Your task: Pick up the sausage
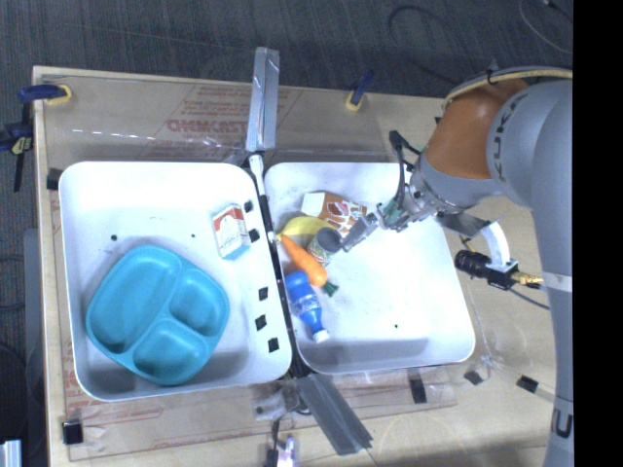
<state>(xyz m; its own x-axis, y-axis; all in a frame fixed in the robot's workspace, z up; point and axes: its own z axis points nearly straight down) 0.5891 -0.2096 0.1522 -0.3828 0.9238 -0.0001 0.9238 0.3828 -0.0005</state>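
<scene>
In the camera view you've got the arm [487, 144] coming in from the right and reaching down into the right bin [443, 343], with the gripper [329, 242] low over the pile of stuff at that bin's left side. Honestly I can't tell if the gripper is open or closed, since its tip is just a dark blob from this angle, and nothing is visibly held in it. The sausage [343, 208], as far as I can make out, is the reddish-brown piece near the back of the right bin, just beside a white carton [312, 202] and just behind the gripper's tip. It's lying in the bin, not lifted. Right by the tip there's a banana [298, 228], with a carrot [302, 261] just in front of it and a blue bottle [305, 306] nearer the front wall. Over in the left bin [70, 261] you have a blue divided plate [156, 314] and a small red and white box [228, 230] against the inner wall. Both bins sit side by side on the worktop [487, 397].
</scene>
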